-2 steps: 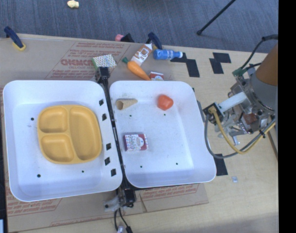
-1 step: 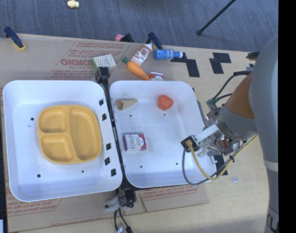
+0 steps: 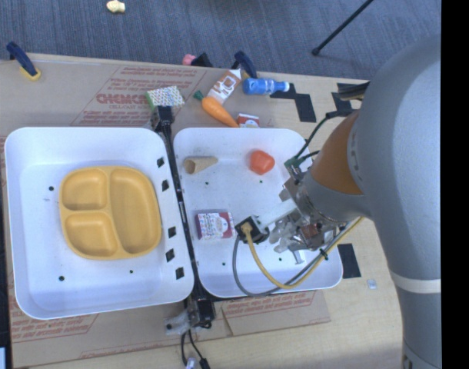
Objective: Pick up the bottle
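Looming closest, the grey arm (image 3: 407, 152) with its orange band reaches over the right bin (image 3: 219, 279). Its gripper (image 3: 300, 237) hangs low by that bin's right wall, and whether it is open or closed cannot be told. Left of it, the other bin (image 3: 19, 206) holds a yellow divided plate (image 3: 110, 211). Smaller things in the right bin look like a packet (image 3: 214, 224), an orange ball (image 3: 261, 161) and a cone (image 3: 200, 163). The blue bottle (image 3: 263, 87) lies outside on the cardboard, beyond the far rim. The approach seems barely begun; next the arm must likely rise and travel out to it.
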